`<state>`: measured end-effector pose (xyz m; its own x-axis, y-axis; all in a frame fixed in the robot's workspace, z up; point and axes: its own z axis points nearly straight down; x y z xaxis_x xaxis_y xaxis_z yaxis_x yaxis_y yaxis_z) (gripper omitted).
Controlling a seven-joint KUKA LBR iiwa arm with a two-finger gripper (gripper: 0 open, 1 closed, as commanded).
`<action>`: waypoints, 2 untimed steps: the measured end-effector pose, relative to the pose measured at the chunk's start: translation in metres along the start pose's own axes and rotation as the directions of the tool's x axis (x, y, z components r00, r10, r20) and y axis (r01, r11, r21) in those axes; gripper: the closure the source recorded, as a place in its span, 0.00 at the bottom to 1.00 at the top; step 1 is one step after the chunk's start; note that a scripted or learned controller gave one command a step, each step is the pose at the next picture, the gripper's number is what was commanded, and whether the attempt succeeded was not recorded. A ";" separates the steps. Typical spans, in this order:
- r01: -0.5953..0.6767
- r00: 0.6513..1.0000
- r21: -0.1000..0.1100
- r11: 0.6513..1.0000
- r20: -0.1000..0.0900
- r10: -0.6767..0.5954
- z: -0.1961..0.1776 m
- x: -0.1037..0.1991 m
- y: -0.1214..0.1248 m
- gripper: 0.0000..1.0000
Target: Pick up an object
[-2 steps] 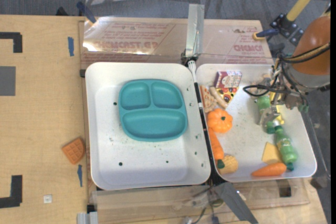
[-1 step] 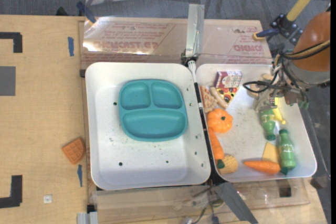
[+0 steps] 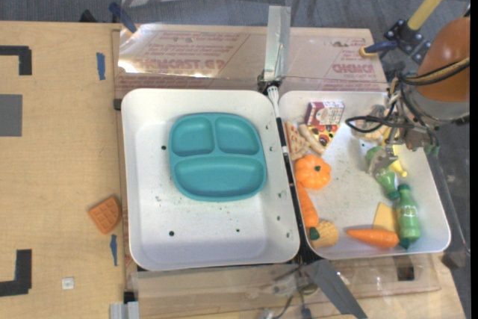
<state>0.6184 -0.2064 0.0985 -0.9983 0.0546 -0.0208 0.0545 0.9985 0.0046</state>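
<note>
– Green toy (image 3: 387,177): where was it seen, and how was the pick best judged?

– It was seen in the right bin (image 3: 441,194), right of centre, directly under the gripper (image 3: 388,152). Whether the jaws were wide or closed could not be told, since they were lost in cables and clutter. Nothing was shown to be held. A straight descent was judged best, with the jaws centred over the toy's narrow width, so that the green bottle (image 3: 407,214) just below it in the frame was not caught as well.

– What was noted around it, starting at the bottom of the frame?

– A small carrot (image 3: 372,237) and an ear of corn (image 3: 325,234) were seen along the bin's lower edge, with a yellow wedge (image 3: 385,217) touching the bottle. Higher up, a long carrot (image 3: 307,207) and a pumpkin (image 3: 312,171) were found by the bin's left wall, well apart from the target. A flat waffle-like piece (image 3: 305,138) and a small printed box (image 3: 325,116) lay towards the upper left corner.

– And what was judged to stand in the way?

– Chiefly the bottle and the wedge, being packed close. The right wall was also considered near enough to limit a sideways approach. The teal plate (image 3: 216,157) in the left bin (image 3: 142,183) and an orange piece (image 3: 104,214) on the bench at lower left were of no concern.
</note>
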 end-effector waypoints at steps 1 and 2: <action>0.040 0.999 0.005 0.999 -0.011 -0.040 0.010 0.034 0.000 0.00; 0.041 0.999 0.006 0.999 0.002 -0.041 -0.002 0.029 0.001 1.00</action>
<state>0.5895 -0.2040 0.1003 -0.9996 0.0139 -0.0231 0.0140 0.9999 -0.0024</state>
